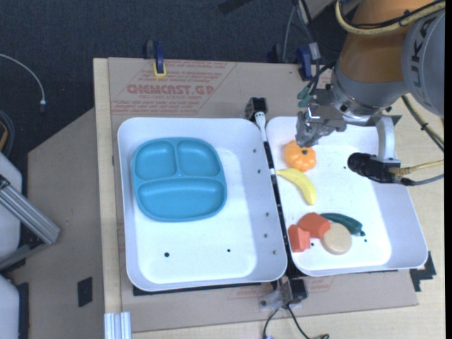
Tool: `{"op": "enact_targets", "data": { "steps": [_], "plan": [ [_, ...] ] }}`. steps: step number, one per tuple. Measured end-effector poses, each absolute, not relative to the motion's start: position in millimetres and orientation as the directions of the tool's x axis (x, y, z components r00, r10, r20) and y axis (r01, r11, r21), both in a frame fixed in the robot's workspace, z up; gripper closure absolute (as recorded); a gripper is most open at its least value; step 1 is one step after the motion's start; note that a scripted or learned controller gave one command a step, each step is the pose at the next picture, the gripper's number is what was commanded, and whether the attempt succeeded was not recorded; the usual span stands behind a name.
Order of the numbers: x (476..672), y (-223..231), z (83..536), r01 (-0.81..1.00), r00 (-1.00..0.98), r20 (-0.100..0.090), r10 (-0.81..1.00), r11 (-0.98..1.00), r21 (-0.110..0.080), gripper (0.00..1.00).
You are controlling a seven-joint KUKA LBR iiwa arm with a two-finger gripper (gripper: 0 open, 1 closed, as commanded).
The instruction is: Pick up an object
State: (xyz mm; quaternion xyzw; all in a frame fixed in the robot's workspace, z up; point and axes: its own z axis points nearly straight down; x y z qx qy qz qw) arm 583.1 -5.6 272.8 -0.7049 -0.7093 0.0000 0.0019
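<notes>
The right bin (395,210) holds an orange pumpkin-like toy (301,157) near its upper left. A yellow banana (299,184) lies just below the pumpkin. Toward the front sit a red block (308,230), a tan round piece (337,241) and a dark green piece (345,222). My gripper (308,137) hangs right above the orange toy, its tips at the toy's top edge. The fingers look close together, and I see nothing between them.
The left bin (240,253) carries a blue divided plate (180,179). A black cylinder (369,166) with a cable juts over the right bin from the right. The arm's orange band (381,13) looms over the bench's back right corner.
</notes>
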Motion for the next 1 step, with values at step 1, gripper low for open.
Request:
{"op": "enact_targets", "data": {
  "steps": [1],
  "plan": [
    [577.6, 51.1, 255.0, 1.000, -0.006, 0.002, 1.000, 0.006, -0.004, 1.00]
  ]
}}
